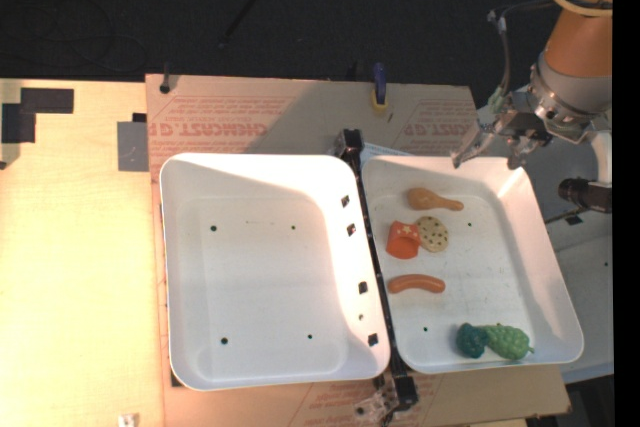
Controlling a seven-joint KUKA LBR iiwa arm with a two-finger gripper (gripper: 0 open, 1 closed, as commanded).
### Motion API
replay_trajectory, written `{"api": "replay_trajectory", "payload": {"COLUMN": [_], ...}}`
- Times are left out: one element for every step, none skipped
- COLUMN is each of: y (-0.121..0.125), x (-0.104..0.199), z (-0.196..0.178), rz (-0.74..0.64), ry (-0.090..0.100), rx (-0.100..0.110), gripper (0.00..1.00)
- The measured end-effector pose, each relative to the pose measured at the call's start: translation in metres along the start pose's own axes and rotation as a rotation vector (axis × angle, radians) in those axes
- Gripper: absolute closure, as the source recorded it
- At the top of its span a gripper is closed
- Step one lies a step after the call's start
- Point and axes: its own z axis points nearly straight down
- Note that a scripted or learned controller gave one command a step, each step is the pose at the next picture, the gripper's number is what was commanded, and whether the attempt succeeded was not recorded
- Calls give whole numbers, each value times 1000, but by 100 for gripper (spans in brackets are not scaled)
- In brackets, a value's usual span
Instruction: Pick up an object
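The right bin (545, 255) holds several toy foods. A tan drumstick (432, 201) lies near its back. Below that sit a red piece (403, 240) and a round speckled cookie (433, 234), touching each other. A sausage (416, 284) lies mid-bin. A dark teal lump (471, 340) and a green bumpy vegetable (507, 341) rest at the front right. My gripper (487, 149) hangs above the bin's back right corner, fingers spread open, nothing between them.
The left bin (190, 215) stands beside the right one, a black clamp strip (365, 255) between them. Both rest on cardboard (250, 120) over a pale wooden bench (70, 265). A blue clip (379, 85) stands at the cardboard's back edge.
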Motion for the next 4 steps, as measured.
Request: {"api": "replay_trajectory", "payload": {"y": [6,5,2,7], "x": [-6,-5,-1,50], "z": [-156,-156,41,-58], "rz": [0,-5,0,-5], "ry": [-6,-2,4,0], "rx": [-19,1,17,-10], "gripper": [0,100,100,100]}}
